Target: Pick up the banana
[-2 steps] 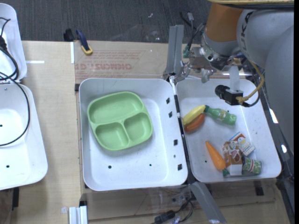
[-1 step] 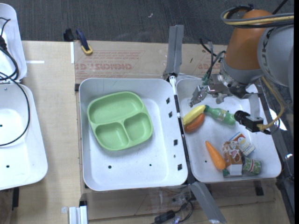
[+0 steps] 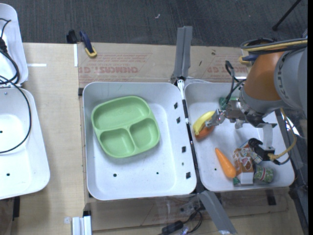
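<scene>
Reaching in over the right white bin [image 3: 288, 176], the grey arm's two-finger gripper [image 3: 218, 117] sits at the curved yellow banana [image 3: 202, 122], which lies by that bin's left wall, near its far corner, seemingly still resting on the floor, so I judge the lift not yet done. Whether the hand is apart, together or clamped on the fruit I cannot tell, since the tips blur into the banana's end and a small reddish-orange piece [image 3: 204, 131] beside it is hard to identify.
</scene>
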Available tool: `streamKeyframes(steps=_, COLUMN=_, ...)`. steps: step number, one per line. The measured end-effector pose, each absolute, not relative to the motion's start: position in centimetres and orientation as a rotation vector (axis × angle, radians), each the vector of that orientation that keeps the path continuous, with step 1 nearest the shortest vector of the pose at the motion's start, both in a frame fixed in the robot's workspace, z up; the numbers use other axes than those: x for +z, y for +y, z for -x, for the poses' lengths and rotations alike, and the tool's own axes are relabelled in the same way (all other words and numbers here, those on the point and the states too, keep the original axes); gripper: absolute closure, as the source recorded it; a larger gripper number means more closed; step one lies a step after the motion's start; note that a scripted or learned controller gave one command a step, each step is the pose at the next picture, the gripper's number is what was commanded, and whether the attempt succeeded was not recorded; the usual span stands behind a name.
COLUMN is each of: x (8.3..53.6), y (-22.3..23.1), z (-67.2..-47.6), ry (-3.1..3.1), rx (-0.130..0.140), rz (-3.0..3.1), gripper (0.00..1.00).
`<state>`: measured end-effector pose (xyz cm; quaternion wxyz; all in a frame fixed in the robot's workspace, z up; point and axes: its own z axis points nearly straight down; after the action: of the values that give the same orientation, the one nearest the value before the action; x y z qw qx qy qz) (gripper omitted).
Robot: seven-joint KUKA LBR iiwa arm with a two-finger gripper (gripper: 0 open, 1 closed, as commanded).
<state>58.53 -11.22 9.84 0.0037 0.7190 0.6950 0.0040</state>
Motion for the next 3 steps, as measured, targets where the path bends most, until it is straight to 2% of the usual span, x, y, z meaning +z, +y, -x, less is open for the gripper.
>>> streamKeyframes(steps=1, x=9.1, y=-12.7, z=-65.0, ry=1.940, rx=-0.017, rz=-2.484, gripper=0.00)
streamKeyframes(steps=2, x=9.3, y=-10.1, z=-65.5, ry=2.019, rx=-0.026, rz=-2.411, gripper=0.00)
streamKeyframes(steps=3, x=9.3, y=-9.8, z=-65.8, ry=2.196, rx=-0.012, rz=-2.243, gripper=0.00)
